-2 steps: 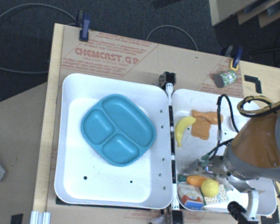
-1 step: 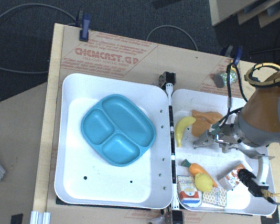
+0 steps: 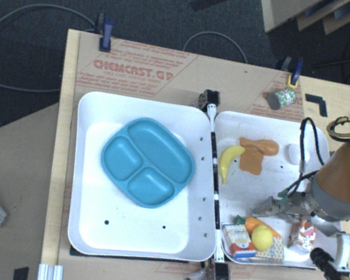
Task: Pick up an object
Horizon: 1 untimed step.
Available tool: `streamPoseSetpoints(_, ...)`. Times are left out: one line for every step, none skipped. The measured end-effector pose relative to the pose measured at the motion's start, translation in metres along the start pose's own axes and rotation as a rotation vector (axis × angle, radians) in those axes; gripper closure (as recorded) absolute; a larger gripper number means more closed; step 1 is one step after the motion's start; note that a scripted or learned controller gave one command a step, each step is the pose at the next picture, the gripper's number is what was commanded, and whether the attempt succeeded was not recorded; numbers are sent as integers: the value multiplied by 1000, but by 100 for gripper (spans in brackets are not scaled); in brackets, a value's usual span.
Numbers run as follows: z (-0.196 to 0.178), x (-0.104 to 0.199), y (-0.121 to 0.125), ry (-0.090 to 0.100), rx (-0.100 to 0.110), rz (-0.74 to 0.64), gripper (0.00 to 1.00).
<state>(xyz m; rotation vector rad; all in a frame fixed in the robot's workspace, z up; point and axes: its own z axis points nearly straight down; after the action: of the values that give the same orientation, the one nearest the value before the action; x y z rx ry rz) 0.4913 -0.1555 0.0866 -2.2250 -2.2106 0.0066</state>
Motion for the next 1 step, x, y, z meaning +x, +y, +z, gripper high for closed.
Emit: streamPoseSetpoints(1,-46,58,-5,-12,-7,0)
